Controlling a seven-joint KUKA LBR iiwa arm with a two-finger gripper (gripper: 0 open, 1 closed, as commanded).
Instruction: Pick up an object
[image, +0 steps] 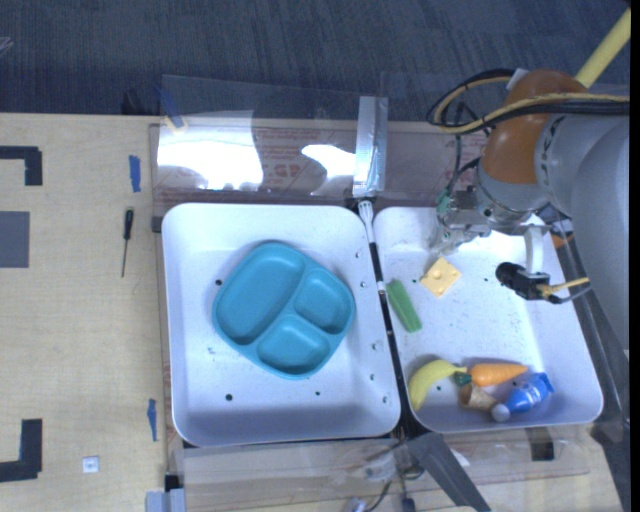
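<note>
Robotics lab: wooden bench (70, 330) with two white bins (190, 400), black alignment marks (25, 165) left of them, cabled arm (560, 150) at right.

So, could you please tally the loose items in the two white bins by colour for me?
Blue: 2, the divided plate and the small bottle
Yellow: 2, the cheese wedge and the banana
Green: 1, the green stick
Orange: 1, the carrot
Total: 6
</note>
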